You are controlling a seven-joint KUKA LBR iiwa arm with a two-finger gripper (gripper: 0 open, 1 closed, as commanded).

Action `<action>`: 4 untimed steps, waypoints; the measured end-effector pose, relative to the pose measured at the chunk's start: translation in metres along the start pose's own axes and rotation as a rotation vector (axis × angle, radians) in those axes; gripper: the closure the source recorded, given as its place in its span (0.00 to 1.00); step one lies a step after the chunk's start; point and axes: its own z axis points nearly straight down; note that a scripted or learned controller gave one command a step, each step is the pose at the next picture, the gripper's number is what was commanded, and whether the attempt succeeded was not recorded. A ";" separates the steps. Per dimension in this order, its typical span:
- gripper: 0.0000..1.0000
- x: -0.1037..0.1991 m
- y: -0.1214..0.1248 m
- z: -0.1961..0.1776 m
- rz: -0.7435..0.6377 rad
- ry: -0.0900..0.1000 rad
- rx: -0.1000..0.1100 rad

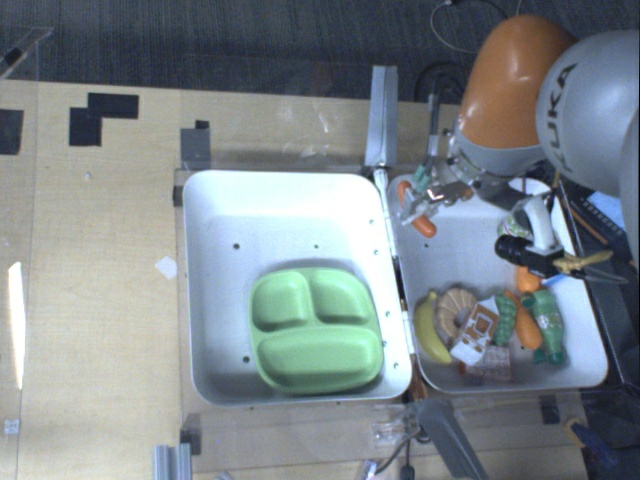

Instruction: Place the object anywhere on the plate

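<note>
While the green plate (316,331) sits bare in the left bin (215,218), the gripper (420,203) hangs over the right bin (450,248), fingers clamping a small orange piece (424,226).

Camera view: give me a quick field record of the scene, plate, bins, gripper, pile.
plate: green, three compartments, nothing on it
left bin: white, holds the plate
right bin: white, holds the toy pile
pile: banana, green bottle, other small items, near end
gripper: over right bin's far left corner
small orange piece: at the fingers, grasp unclear
</note>
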 end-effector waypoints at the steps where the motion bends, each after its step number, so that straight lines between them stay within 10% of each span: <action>1: 1.00 0.040 -0.056 0.030 -0.257 0.001 0.002; 2: 1.00 0.109 0.006 0.027 -0.111 0.001 0.002; 3: 0.00 0.109 0.006 0.027 -0.110 0.001 0.001; 4: 1.00 0.109 0.008 0.015 -0.111 0.001 -0.005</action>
